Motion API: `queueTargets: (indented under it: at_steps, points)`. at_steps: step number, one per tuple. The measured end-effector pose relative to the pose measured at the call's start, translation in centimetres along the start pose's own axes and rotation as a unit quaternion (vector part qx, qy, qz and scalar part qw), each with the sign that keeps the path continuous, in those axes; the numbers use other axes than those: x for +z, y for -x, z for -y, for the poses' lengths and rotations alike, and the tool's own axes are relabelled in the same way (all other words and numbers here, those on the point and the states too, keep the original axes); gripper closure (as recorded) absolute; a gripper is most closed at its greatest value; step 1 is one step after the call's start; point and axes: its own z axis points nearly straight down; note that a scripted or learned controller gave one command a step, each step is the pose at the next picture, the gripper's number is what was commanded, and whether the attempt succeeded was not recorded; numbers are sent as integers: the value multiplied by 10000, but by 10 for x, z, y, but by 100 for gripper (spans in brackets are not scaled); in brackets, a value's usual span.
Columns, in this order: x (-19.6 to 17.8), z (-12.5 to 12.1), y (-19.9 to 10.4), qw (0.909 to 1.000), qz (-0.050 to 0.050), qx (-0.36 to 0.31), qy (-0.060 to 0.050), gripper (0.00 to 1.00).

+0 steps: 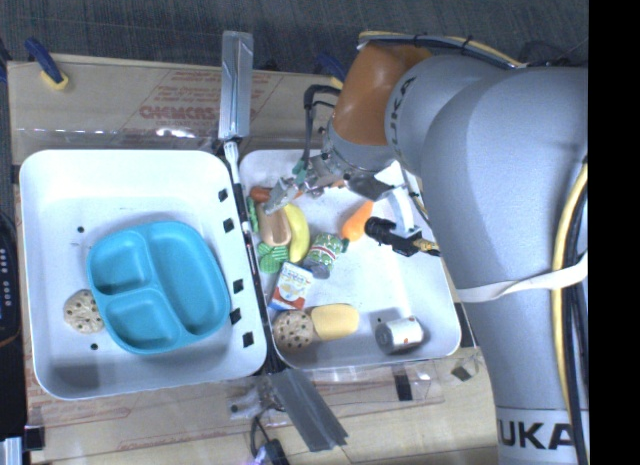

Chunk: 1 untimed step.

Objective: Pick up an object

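Observation:
My gripper (287, 189) hangs low over the far left corner of the right bin (440, 298), just above a brown hot dog bun (270, 224) and a yellow banana (298, 234). A small red piece (260, 194) lies beside it against the bin wall. Nothing can be seen held in the gripper. Further objects lie in the same bin: an orange carrot (357, 221), a green-labelled can (325, 254), a small carton (290, 286), a cookie (293, 329), a yellow block (335, 321) and a silver can (398, 334).
The left bin (50, 183) holds a blue divided plate (155, 285) and a cookie (82, 312) at its left side. The grey arm (480, 153) covers the right bin's far right part. A metal divider (236, 83) stands between the bins.

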Motion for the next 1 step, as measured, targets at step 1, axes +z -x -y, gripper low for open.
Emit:
queueTargets:
  at_steps: [1]
  points:
    - [-11,-1,-1,10000,-9,-19,2,100]
